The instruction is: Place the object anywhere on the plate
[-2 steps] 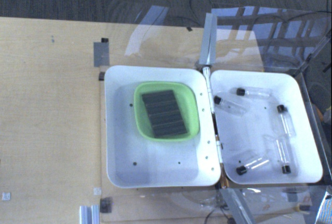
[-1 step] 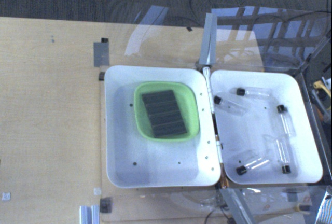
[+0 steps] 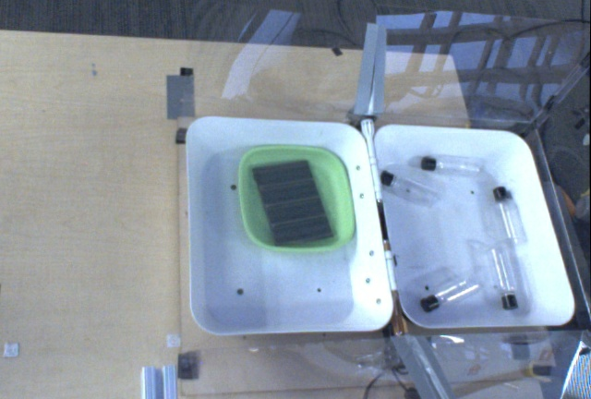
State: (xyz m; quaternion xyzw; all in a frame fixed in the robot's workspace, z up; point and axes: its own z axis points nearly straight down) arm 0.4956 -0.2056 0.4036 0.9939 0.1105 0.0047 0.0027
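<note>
A green square plate (image 3: pixel 343 203) sits in the left white bin (image 3: pixel 212 277), toward its back. A dark grey ridged rectangular block (image 3: pixel 293 201) lies flat on the plate, filling most of its middle. In the right white bin (image 3: pixel 540 231) lie several clear plastic tubes with black caps, among them one near the back (image 3: pixel 448 165), one at the right side (image 3: pixel 508 214) and one at the front (image 3: pixel 450 293).
A metal divider post (image 3: pixel 369 78) rises behind the seam between the two bins. Wooden bench surface (image 3: pixel 83 203) spreads to the left. Metal frame bars and cables run at the back right (image 3: pixel 517 65) and along the front edge (image 3: pixel 416 369).
</note>
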